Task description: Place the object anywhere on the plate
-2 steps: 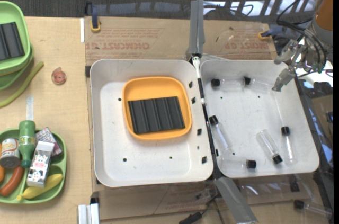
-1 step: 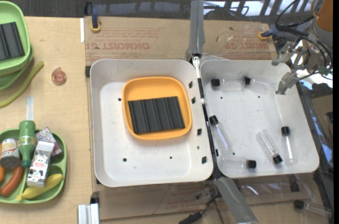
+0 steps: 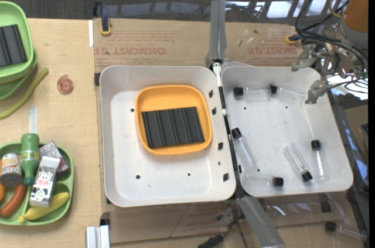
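Gripper (image 3: 313, 80) open, empty, at right bin's (image 3: 340, 141) far edge. Tubes (image 3: 297, 162) lie below and left of it; plate (image 3: 173, 118) well left (grille insert). Advise: descend straight, centre on one tube.

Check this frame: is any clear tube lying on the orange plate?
No. The orange plate carries a dark ribbed block.

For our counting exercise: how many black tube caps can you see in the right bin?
6 black caps: two at the back, one at the left, one at the right, two at the front. Some may be hidden.
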`<action>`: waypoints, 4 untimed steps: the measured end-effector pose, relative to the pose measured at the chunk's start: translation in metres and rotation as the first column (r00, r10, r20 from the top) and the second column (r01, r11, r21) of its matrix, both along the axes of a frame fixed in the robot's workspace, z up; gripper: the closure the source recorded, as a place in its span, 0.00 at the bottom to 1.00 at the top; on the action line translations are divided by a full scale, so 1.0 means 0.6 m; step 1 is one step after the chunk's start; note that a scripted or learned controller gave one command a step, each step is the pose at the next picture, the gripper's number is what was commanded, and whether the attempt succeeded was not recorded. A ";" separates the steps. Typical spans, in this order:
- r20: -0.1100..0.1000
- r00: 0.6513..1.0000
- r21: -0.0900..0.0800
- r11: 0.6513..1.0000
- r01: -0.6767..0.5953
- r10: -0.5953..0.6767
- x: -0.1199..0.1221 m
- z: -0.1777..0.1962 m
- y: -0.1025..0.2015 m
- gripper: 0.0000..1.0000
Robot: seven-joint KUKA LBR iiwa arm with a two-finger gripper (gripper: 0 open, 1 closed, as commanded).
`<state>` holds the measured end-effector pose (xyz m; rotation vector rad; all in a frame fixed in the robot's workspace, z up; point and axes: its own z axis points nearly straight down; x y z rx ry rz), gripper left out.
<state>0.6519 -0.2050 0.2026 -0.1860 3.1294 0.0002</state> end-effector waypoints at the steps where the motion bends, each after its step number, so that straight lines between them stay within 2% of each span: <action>1: 0.001 0.955 -0.001 0.955 -0.297 0.297 0.014 -0.027 -0.027 0.00; 2: 0.001 0.850 -0.003 0.850 -0.527 0.527 0.014 -0.027 -0.027 0.00; 3: 0.000 0.656 -0.004 0.656 -0.755 0.755 0.014 -0.008 -0.026 0.00; 4: -0.001 0.393 -0.003 0.393 -0.920 0.920 0.014 -0.023 -0.026 0.00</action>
